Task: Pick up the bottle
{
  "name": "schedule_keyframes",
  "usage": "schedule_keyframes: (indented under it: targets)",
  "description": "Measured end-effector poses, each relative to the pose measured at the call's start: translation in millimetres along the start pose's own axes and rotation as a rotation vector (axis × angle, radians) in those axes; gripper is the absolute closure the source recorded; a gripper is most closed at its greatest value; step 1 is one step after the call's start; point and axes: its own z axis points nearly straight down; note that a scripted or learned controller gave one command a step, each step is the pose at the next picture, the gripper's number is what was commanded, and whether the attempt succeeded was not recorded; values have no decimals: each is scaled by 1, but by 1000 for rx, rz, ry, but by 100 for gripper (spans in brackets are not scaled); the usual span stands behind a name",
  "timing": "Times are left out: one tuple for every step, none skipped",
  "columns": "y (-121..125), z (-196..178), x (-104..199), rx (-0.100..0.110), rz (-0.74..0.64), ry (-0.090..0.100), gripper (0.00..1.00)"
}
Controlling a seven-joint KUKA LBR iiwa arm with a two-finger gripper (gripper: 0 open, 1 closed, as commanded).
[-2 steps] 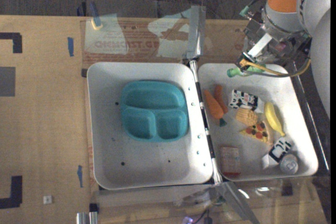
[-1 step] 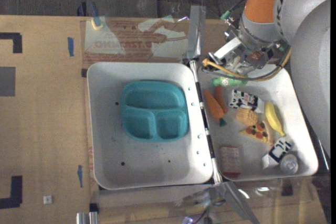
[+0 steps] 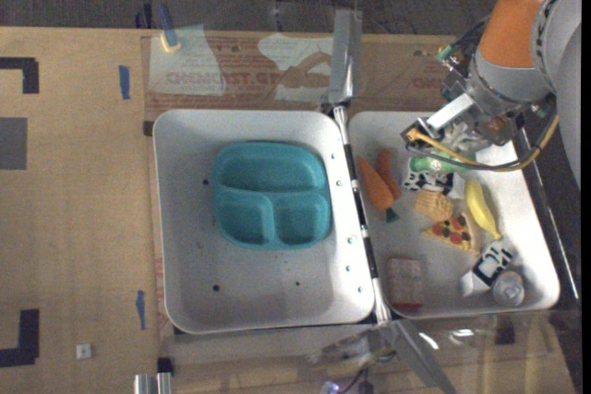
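The bottle [image 3: 499,274] lies in the front right corner of the right bin [image 3: 540,226]. It is small, with a black-and-white label and a silvery cap end toward the front. My gripper [image 3: 462,141] hangs over the back of the same bin, well behind the bottle and apart from it. The grey wrist with its orange band reaches in from the upper right. Nothing visible hangs from the gripper.
The right bin also holds an orange carrot [image 3: 377,185], a black-and-white toy [image 3: 428,171], a waffle piece [image 3: 433,203], a pizza slice [image 3: 452,232], a yellow banana [image 3: 479,208] and a pinkish block [image 3: 404,280]. A teal divided tray [image 3: 271,194] sits in the left bin [image 3: 175,226].
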Motion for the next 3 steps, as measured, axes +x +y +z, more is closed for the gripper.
schedule_keyframes:
  targets:
    - [-41,-29,52,-4,114,3,100]
    - [-46,35,61,-1,249,1,100]
    - [-11,34,-14,0,248,1,100]
